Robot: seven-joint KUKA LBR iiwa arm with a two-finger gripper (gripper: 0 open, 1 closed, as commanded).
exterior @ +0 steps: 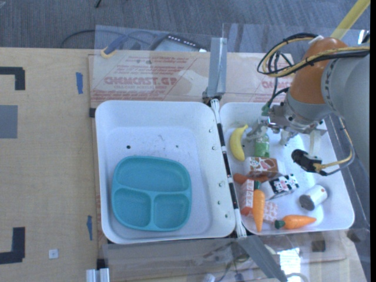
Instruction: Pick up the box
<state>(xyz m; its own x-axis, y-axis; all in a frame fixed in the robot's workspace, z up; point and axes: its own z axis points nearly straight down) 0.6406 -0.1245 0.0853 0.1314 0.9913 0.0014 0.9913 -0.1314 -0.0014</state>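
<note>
the grey arm with its orange band comes in from the right and hangs over the back of the right bin. its hand is low by a small green bottle, but i cannot tell how far open it is or if it has hold of anything. the box, brown and red, lies in the right bin just in front of the bottle. a banana lies to its left. two carrots lie near the front. the left bin has a blue tray in it.
</note>
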